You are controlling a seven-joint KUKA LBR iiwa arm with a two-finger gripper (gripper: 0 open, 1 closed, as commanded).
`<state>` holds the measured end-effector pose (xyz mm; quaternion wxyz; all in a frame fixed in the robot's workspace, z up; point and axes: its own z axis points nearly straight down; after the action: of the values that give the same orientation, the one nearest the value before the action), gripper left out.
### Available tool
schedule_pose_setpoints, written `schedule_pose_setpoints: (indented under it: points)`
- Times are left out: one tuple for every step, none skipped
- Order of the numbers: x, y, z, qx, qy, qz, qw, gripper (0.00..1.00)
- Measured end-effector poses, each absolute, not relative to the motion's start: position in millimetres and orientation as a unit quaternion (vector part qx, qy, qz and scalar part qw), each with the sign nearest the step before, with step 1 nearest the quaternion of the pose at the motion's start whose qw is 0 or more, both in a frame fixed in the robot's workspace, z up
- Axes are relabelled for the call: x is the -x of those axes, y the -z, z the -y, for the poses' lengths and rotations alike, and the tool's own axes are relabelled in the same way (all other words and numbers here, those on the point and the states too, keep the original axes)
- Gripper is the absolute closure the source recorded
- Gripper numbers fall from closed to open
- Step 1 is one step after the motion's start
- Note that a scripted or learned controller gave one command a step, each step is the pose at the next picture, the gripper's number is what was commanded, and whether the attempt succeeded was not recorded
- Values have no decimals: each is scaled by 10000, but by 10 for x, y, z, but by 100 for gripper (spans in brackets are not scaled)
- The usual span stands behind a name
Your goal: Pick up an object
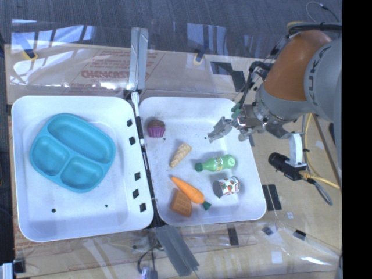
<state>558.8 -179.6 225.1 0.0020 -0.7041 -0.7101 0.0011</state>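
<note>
Cataloguing what we see from the camera view, entry by entry:

Gripper: the gripper [221, 128] hangs over the upper right part of the right bin [247, 211], carried by the grey arm [302, 80] with its orange band; we see two pale fingers [217, 131] pointing left and down, but we cannot tell whether they stand apart or together, and we see nothing between them.

Purple cupcake: the purple cupcake [156, 128] sits well to the left of the gripper, near the bin's left wall.

Corn cob: the pale corn cob [180, 154] lies below and left of the gripper, tilted, apart from it.

Green bottle: the green bottle [215, 164] lies on its side just below the gripper, closest of all the items, not touching it as far as we can judge.

Can: the small can [227, 186] with a red mark rests further below the gripper, near the bottle.

Carrot: the orange carrot [187, 190] lies below and left of the gripper, its lower side touching the next item.

Brown wedge: the brown wedge [181, 204] sits lowest, below and left of the gripper.

Left bin: the left bin [23, 214] stands far left of the gripper.

Blue tray: the blue divided tray [72, 151] lies in the left bin, with three compartments.
</note>
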Motion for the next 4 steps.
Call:
schedule_pose_setpoints:
  points:
    - [-5036,-910,1873,6891,-8,7247,25,0]
    - [-4772,-917,1204,6141,0,7892,-4,0]
    - [-5428,-916,1297,5938,-3,8046,13,0]
    - [-5764,-912,1184,7959,-11,6055,18,0]
